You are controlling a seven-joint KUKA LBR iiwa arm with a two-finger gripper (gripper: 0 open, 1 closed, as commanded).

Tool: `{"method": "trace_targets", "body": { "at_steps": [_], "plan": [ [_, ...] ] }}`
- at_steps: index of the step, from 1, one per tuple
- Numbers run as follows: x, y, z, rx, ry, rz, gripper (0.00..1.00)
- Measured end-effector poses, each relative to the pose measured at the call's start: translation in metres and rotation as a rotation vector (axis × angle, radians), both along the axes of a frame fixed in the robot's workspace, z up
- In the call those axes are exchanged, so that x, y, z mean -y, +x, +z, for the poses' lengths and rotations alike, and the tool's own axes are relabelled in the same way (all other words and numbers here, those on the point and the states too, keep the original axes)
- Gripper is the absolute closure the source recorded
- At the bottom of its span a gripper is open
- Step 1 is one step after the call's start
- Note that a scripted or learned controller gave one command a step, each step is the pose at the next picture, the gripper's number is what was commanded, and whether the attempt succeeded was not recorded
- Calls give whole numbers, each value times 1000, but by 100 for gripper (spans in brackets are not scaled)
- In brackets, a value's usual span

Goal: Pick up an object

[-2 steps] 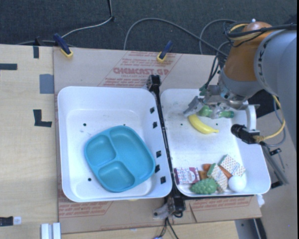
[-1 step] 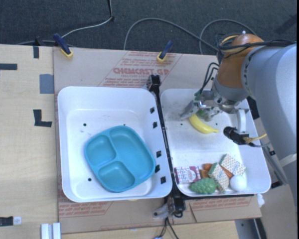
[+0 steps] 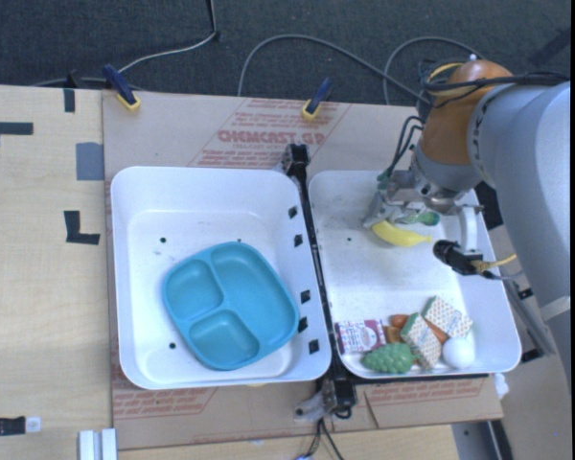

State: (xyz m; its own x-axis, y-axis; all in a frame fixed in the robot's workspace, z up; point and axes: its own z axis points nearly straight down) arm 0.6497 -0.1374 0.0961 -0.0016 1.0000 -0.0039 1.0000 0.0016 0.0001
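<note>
A heap of toy food (image 3: 414, 338) crowds the right bin's (image 3: 364, 286) near edge. Toward the far edge, the gripper (image 3: 395, 214) sits low over a yellow banana (image 3: 401, 234), seemingly positioned to grasp it; whether it grips, I cannot tell.

Floor: I see dark grey carpet (image 3: 96, 17) beyond the bench.
Bench: pale wood top (image 3: 29, 305) with black tape marks (image 3: 77, 228).
Underlay: brown cardboard sheet (image 3: 259, 137), clipped by two clamps (image 3: 121, 86).
</note>
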Motion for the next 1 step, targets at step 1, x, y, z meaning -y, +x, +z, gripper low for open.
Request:
{"method": "trace_targets", "body": {
  "at_steps": [1],
  "plan": [
    [-80,-61,88,-1,4,1,100]
  ]
}}
